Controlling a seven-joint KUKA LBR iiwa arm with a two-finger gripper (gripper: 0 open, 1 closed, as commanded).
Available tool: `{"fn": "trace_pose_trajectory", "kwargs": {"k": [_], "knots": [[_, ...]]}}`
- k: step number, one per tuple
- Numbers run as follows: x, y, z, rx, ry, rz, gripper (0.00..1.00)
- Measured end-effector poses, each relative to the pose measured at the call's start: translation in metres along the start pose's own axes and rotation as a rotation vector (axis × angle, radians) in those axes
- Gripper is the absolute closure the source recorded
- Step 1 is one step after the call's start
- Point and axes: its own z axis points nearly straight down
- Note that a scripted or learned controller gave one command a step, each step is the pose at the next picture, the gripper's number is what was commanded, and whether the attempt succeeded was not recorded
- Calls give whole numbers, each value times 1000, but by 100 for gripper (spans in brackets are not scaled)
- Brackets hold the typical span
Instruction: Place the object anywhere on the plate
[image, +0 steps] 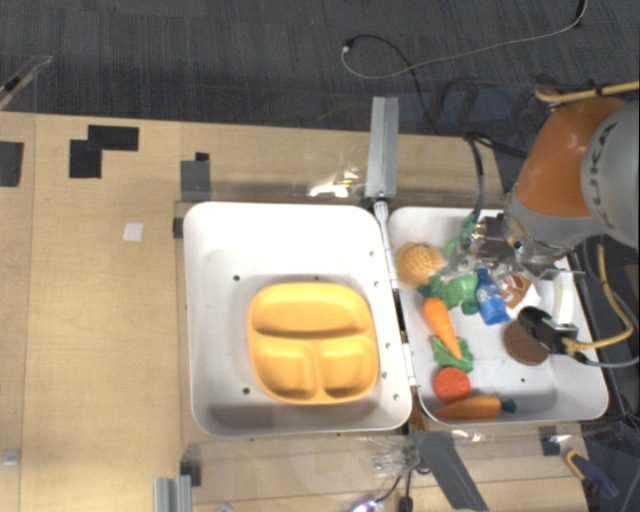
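Over on the left half of the frame sits the left bin (200, 330), and in its middle lies the yellow plate (312, 338), three compartments, nothing on it; right of the divider is the right bin (590, 395), crowded with toy food; near its upper left lies a tan bread roll (419, 262); below that an orange carrot (440, 322) slants down toward a red tomato (452, 383), and a second carrot (470, 407) lies flat along the bottom edge; a green leafy piece (459, 289) sits just right of the roll, touching a blue object (492, 303); further right a brown disc (524, 344) rests near the bin's right side; the gripper (487, 243) hangs low over the green and blue pieces at the upper right, the arm's orange band (560, 160) above it; whether it has closed on anything I cannot tell.
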Motion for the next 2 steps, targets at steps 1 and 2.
{"fn": "trace_pose_trajectory", "kwargs": {"k": [1, 2], "knots": [[120, -19, -110, -4, 2, -193, 100], [120, -19, -110, -4, 2, -193, 0]]}}
